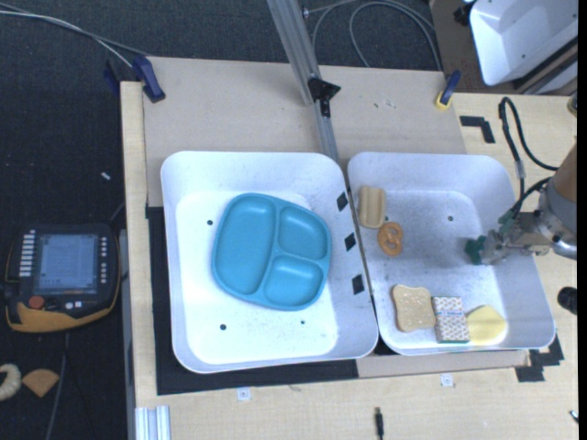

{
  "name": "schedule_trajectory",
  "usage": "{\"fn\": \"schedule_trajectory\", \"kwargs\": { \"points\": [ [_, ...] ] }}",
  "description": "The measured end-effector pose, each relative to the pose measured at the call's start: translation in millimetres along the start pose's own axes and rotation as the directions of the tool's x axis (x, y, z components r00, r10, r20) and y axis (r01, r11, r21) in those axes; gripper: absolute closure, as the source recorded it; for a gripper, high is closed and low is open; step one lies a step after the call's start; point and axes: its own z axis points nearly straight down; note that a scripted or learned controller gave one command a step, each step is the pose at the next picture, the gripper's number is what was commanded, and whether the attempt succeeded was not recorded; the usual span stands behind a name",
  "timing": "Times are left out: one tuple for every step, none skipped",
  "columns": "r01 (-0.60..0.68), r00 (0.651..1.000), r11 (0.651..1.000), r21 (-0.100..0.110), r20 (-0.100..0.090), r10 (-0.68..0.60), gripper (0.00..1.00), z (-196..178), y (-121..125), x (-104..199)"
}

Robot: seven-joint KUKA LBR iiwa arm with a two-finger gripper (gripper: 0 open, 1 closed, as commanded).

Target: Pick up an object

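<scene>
Nothing is seen lifted: five food items lie untouched in the right bin [486, 186]. The gripper [483, 248] is positioned low at its right side; jaw state cannot be told, and the grasp is judged outstanding.

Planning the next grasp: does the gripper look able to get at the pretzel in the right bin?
Probably yes. The gripper is low over the right bin, and bare floor separates it from the pretzel.

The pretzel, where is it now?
The pretzel lies in the right bin, near its left wall, just below the tan bread piece.
</scene>
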Motion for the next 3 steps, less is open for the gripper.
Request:
{"fn": "schedule_trajectory", "kwargs": {
  "points": [
    [0.0,1.0,1.0,0.001,-0.001,0.0,1.0,-45,-4,1],
    [0.001,1.0,1.0,0.0,0.0,-0.001,1.0,-91,4,3],
    [0.006,1.0,1.0,0.007,-0.006,-0.006,1.0,-86,14,63]
  ]
}}
